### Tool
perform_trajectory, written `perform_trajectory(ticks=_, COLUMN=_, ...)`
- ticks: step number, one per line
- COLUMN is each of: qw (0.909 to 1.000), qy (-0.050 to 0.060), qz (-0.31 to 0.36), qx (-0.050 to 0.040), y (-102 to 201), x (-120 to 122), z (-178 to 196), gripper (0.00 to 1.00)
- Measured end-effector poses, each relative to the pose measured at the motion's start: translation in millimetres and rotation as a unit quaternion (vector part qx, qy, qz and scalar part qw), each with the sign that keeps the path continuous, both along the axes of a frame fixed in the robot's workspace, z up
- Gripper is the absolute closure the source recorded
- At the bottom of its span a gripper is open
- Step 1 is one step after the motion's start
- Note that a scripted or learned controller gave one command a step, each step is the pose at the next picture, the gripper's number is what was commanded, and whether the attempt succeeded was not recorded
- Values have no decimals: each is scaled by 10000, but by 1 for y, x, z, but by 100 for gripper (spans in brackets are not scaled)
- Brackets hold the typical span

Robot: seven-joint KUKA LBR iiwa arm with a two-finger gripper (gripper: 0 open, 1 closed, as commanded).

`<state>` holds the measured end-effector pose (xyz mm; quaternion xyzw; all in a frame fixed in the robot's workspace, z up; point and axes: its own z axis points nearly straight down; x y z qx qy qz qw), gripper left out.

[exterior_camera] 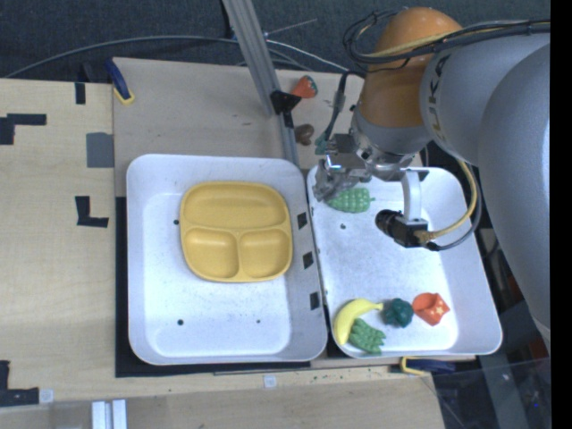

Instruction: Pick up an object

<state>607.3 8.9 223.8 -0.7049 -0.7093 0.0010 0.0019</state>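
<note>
My gripper (333, 181) hangs low over the far left corner of the right bin (465, 266). It is right beside a pale green bumpy toy (352, 201), touching or nearly touching its left end. At the bin's near edge lie a yellow banana (350, 314), a green leafy toy (366, 336), a dark teal toy (399, 312) and an orange-red toy (432, 307). The arm's orange band and grey wrist cover the bin's far right corner.
A yellow divided plate (237, 231) lies in the left bin (152, 266). A slanted metal pole (255, 52) stands behind the bins. A small red object (306, 86) and a brown one (305, 134) rest on the bench beyond the right bin.
</note>
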Motion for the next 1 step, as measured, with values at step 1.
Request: perform_trajectory(ticks=1, qw=10000, qy=-7, qz=8, qx=5, y=53, x=-20, z=10, gripper=100)
